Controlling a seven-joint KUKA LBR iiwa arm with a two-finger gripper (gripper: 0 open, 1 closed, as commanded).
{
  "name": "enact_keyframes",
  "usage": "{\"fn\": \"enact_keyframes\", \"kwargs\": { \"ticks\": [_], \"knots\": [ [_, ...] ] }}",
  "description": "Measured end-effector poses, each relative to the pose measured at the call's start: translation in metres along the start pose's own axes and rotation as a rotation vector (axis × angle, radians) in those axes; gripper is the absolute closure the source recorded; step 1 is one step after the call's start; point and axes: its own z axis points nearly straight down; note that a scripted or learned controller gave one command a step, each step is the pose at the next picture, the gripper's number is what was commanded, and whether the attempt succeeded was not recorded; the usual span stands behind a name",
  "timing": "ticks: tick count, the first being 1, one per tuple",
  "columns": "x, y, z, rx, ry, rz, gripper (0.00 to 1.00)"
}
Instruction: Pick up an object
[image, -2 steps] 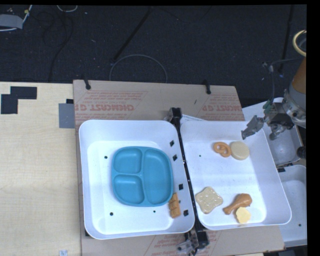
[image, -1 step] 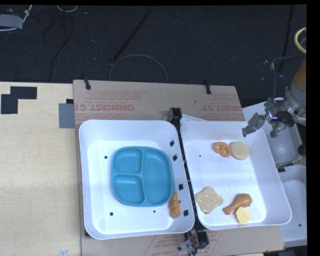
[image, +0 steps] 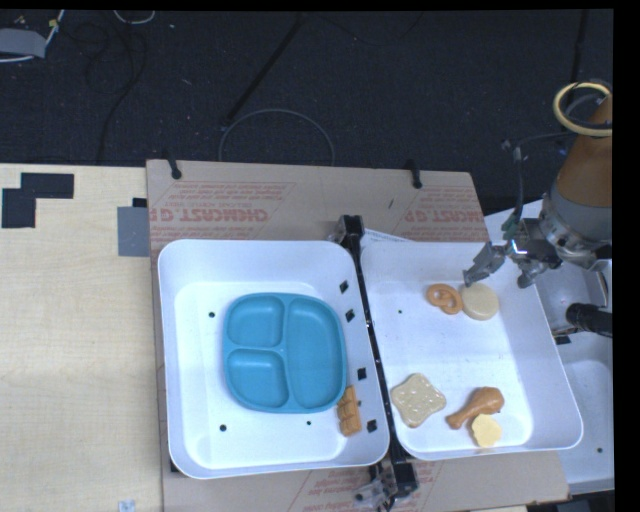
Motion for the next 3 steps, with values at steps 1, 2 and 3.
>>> {"fn": "enact_keyframes", "kwargs": {
  "ticks": [1, 2, 3],
  "knots": [
    [-0.003, 0.0, 0.044, 0.0, -0.001, 0.003, 0.0],
    [-0.01, 0.002, 0.091, 0.0, -0.001, 0.004, 0.0],
    [-0.011, 0.003, 0.078, -0.003, -0.001, 0.004, 1.0]
  ]
}}
